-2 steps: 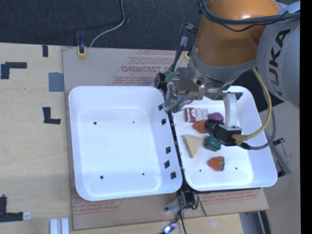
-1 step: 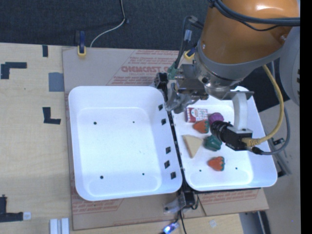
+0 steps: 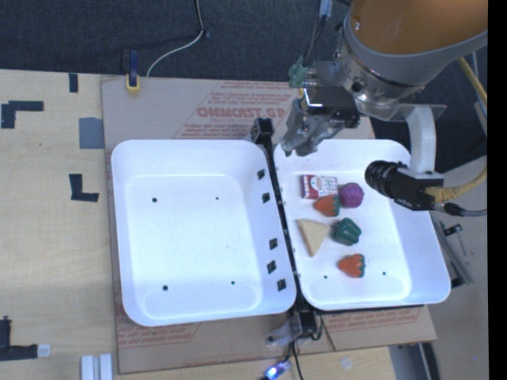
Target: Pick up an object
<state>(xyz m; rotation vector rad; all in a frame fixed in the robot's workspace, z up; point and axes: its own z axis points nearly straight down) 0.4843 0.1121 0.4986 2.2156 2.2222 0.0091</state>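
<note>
The surface carries two shallow white bins side by side. The left bin shows bare floor. The right bin holds six small objects clustered near its centre. The arm reaches in over the far edge of the right bin. The end effector hangs above the bin's far left corner, apart from every object; whether it is spread or pressed together cannot be told.

Candidate objects, largest first:
- Tan wedge: probably light and rigid; grip across its flat faces.
- Red-and-white carton: light, flat-sided, likely the easiest grip.
- Purple ball, green pepper, two orange-red pieces: rounded, likely slippery; grip across the widest part.
</note>
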